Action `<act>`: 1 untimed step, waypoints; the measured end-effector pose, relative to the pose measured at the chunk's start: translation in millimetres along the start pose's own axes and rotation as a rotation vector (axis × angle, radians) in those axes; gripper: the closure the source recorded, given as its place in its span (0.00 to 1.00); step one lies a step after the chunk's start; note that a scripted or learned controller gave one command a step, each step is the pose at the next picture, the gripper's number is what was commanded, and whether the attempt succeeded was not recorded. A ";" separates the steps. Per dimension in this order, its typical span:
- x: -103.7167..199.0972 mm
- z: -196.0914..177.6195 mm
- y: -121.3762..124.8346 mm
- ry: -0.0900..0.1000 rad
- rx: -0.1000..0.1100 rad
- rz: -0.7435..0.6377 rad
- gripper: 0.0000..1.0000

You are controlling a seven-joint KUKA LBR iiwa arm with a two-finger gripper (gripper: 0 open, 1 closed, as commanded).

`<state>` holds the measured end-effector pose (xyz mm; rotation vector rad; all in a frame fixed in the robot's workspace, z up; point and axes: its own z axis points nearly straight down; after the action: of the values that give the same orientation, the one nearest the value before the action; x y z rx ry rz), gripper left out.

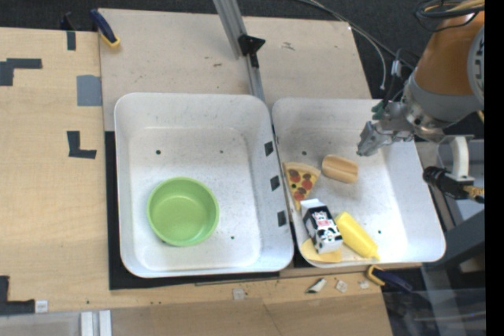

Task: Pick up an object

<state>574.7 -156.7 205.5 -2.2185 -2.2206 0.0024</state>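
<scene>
In the right bin (402,193) lie a tan bread roll (339,168), a pizza slice (300,180), a small black-and-white carton (321,223) and a yellow corn-like piece (357,236) on a pale disc. My gripper (368,142) hangs over the right bin's upper right part, just right of and above the bread roll, with nothing visibly between its fingers. A green bowl (183,210) sits in the left bin (142,138).
A slanted metal pole (228,4) with a black clamp crosses the bench behind the bins. Cables run along the back right. A blue-and-yellow clamp (105,27) lies at the bench's far left corner. Small scraps lie by the front edge.
</scene>
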 end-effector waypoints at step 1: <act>0.0 0.0 0.0 0.000 0.000 0.000 0.00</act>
<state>574.7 -156.7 205.5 -2.2185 -2.2205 0.0025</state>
